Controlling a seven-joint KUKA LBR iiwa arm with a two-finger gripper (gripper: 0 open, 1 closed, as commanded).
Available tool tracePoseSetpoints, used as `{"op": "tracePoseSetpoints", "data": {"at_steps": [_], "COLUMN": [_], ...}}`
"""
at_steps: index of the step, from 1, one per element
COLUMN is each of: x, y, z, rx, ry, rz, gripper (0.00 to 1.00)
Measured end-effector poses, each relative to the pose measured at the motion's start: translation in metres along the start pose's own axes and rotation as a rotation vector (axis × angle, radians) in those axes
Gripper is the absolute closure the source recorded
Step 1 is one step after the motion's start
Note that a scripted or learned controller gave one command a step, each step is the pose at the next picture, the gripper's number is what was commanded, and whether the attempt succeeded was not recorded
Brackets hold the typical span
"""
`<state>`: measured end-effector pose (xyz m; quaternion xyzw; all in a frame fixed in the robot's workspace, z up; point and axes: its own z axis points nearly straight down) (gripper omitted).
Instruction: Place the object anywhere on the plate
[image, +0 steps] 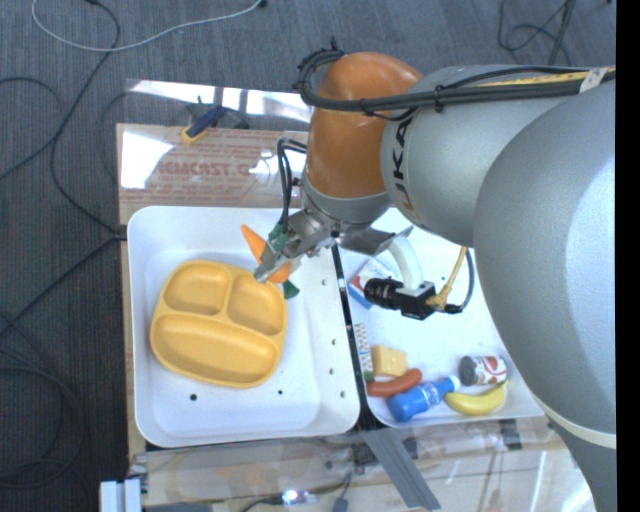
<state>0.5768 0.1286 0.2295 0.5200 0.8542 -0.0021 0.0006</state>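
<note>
Orange carrot (254, 240) sits pinched in the pincer (277, 258), just above the far right rim of the yellow plate (220, 322) in the left bin (310, 395). The right bin (400, 412) holds a banana (474, 401), bottle (420, 397), sausage (394, 382) and can (483, 369).
</note>
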Motion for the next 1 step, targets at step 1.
{"op": "tracePoseSetpoints", "data": {"at_steps": [1], "x": [0.0000], "y": [0.0000], "z": [-0.0001], "rx": [0.000], "ry": [-0.001], "rz": [0.000], "gripper": [0.00]}}
